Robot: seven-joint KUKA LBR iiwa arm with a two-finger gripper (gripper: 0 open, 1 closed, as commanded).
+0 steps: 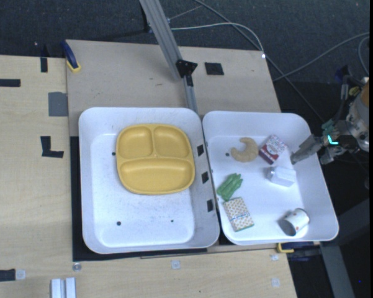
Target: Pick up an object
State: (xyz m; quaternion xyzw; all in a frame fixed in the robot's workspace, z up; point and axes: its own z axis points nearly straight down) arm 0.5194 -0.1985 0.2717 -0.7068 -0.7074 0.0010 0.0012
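Observation:
The right bin (310, 129) holds several small objects: a tan crescent-shaped piece (245, 149), a red and white packet (274, 148), a white block (281, 176), a green item (229, 186), a patterned flat box (238, 213) and a white cup on its side (295, 221). My gripper (307, 149) hangs over the right rim of this bin, just right of the red and white packet and above the white block. Nothing is visibly held in it. The arm's wrist (354, 129) reaches in from the right edge.
The left bin (93, 185) carries a yellow divided plate (155, 158). A grey metal post (164, 33) slants over the bench behind the bins. Cables trail across the dark floor at the back and right.

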